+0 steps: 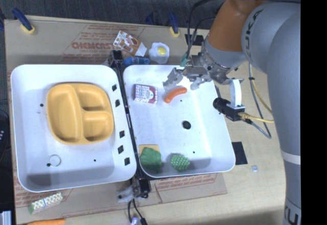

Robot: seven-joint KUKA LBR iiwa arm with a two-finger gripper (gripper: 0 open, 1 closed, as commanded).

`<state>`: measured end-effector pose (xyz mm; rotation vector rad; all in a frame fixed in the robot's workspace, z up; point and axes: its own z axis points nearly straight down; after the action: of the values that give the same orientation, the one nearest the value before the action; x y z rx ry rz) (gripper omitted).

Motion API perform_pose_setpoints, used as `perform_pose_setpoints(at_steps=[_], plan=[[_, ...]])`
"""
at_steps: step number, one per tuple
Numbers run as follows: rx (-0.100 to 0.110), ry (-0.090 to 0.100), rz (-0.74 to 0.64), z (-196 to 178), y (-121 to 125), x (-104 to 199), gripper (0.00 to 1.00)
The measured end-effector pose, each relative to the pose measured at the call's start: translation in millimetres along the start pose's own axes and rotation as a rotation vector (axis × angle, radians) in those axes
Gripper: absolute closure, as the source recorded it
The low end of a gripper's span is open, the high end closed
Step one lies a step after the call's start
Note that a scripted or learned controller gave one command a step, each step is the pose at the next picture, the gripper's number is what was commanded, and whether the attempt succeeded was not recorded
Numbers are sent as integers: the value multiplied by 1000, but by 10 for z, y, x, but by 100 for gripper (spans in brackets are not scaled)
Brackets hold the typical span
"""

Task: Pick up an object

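The pincer (183, 80) hung spread open over the right bin (214, 140); an orange sausage (174, 94) lay just below its fingertips, contact unclear; a small carton (145, 93) lay to its left.

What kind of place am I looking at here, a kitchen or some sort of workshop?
Most likely a robotics lab bench, not a kitchen. A grey arm with trailing cables hangs over two white bins, the food in them, like the orange carrot, looks like toys, and blue clamps pin cardboard to the bench.
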<state>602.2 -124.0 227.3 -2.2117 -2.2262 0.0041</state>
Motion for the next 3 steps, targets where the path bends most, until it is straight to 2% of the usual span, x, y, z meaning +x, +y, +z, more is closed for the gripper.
perform_pose_setpoints(at_steps=[1, 2, 3], plan=[[-5, -1, -97, 1247, 340, -300, 0], [-3, -1, -101, 1145, 341, -297, 100], [-2, -1, -101, 1146, 341, -297, 0]])
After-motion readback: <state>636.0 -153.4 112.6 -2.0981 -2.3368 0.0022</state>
